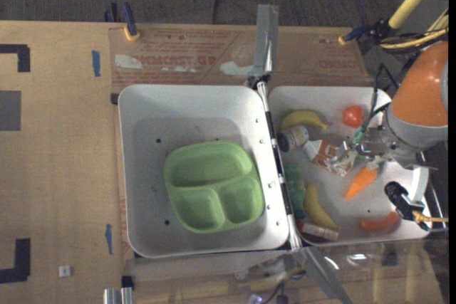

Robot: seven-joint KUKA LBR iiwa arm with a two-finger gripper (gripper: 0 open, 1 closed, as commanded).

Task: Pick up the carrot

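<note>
Orange carrot [360,181] lies in the right bin [313,100], just below my tool [368,150], near a snack packet [331,155]. Whether my tool is released or clenched, I cannot tell. I judge a straight descent, centred across the carrot, best.

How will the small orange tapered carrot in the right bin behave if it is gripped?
The small orange tapered carrot looks like stiff plastic, so probably light. Its taper may let it slip. It may roll toward the long yellow banana.
</note>
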